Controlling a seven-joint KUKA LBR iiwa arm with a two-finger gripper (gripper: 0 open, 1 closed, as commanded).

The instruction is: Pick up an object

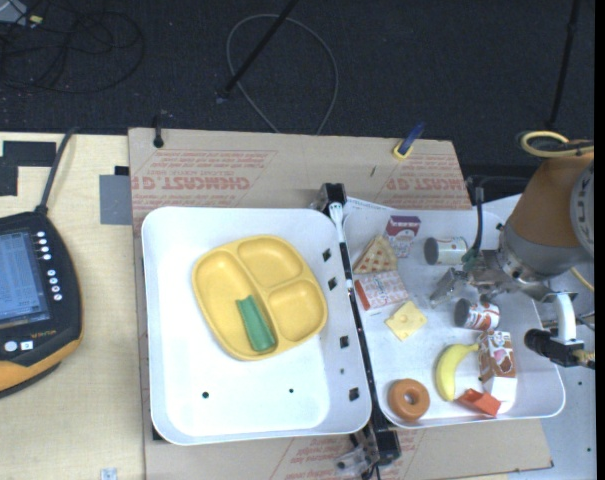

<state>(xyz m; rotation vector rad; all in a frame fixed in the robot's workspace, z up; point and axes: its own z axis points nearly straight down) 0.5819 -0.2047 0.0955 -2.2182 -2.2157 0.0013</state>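
Grey metal two-finger hand (460,286) low in the right shallow white bin (542,403), fingers apart, just beside a small red-and-white can (479,316). Nearby: yellow plastic banana (450,368), brown doughnut (410,399), yellow cheese wedge (406,320).

A flat brown cardboard sheet (232,173) with red printing lies on the pale surface (92,408) beneath both bins. A black and orange handheld control pendant (22,298) rests at left. Black cables (282,63) loop across the dark floor (432,48) behind.
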